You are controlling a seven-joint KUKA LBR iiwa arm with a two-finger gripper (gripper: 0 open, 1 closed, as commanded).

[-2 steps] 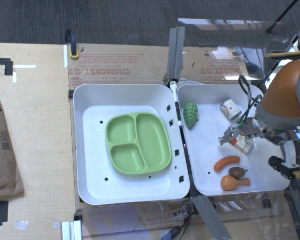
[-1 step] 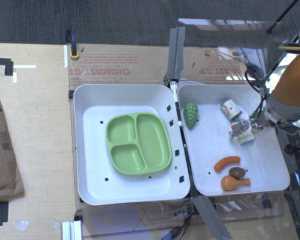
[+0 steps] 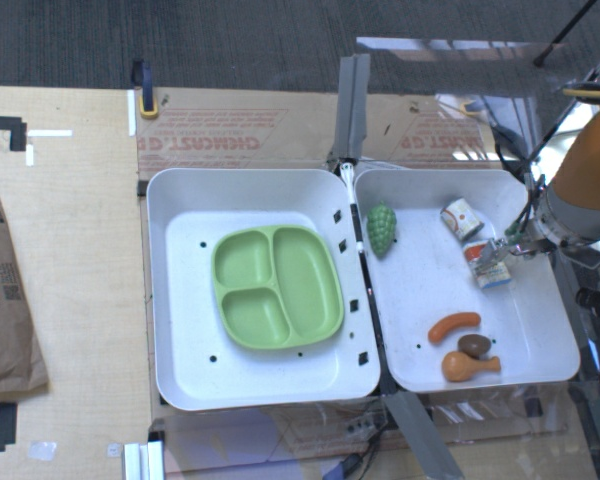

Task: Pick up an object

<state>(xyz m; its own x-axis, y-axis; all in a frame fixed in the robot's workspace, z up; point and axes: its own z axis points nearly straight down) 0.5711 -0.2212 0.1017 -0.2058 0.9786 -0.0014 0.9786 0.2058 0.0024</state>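
Two shallow white plastic bins sit side by side on a bench, seen from above at a slant. The left bin [image 3: 170, 298] holds one item: a light green plastic plate with three compartments [image 3: 277, 286], lying flat near the middle, its two smaller compartments on the left and one long compartment on the right.

The right bin [image 3: 540, 353] holds six loose items. One bumpy green toy vegetable, oval in shape [image 3: 381, 230], lies against the left wall, its long axis running roughly top to bottom of the view. One small white cylinder with a red label [image 3: 461, 219] lies on its side near the upper right, tilted diagonally. One small flat packet, red and white with a blue edge [image 3: 487, 264], lies just below it. Lower down, one orange sausage-shaped toy [image 3: 453, 326] has its long axis pointing left to right, its right end raised slightly toward the top of the view. Just below it sits one dark brown rounded piece [image 3: 474, 345], and touching that, one orange drumstick-shaped toy [image 3: 468, 366] with its narrow end pointing right.

The grey arm with an orange band reaches in from the right. Its two-finger gripper [image 3: 502, 251] is just beside the flat packet, over the right bin. Whether the pincer is spread or pressed together cannot be made out.
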